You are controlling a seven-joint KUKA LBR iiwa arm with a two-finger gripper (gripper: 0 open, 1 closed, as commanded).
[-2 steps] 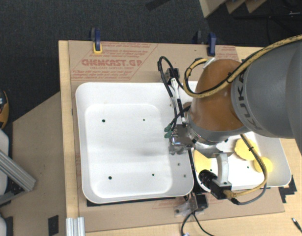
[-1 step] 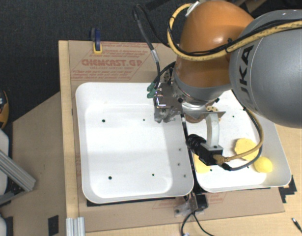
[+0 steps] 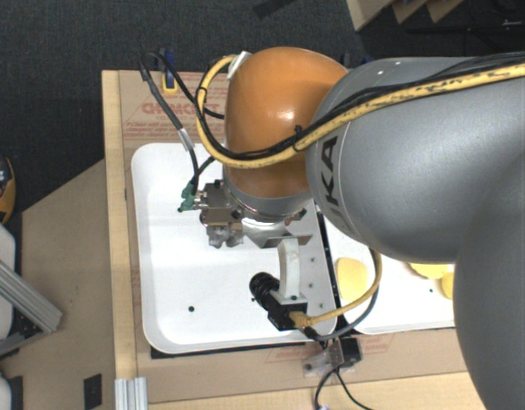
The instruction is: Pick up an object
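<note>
Arm (image 3: 416,143) hung over left bin (image 3: 160,254), wrist low, likely reaching down for a grab; gripper (image 3: 221,229) state: cannot tell, wrist blocked it. Candidate yellow object (image 3: 352,273) lay in right bin (image 3: 399,310), apart from gripper

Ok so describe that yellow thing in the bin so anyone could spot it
Start at the right bin, the one mostly covered by the grey arm. Beside its left wall, below the arm, lies the pale yellow object. It is the smaller, paler yellow piece.
</note>
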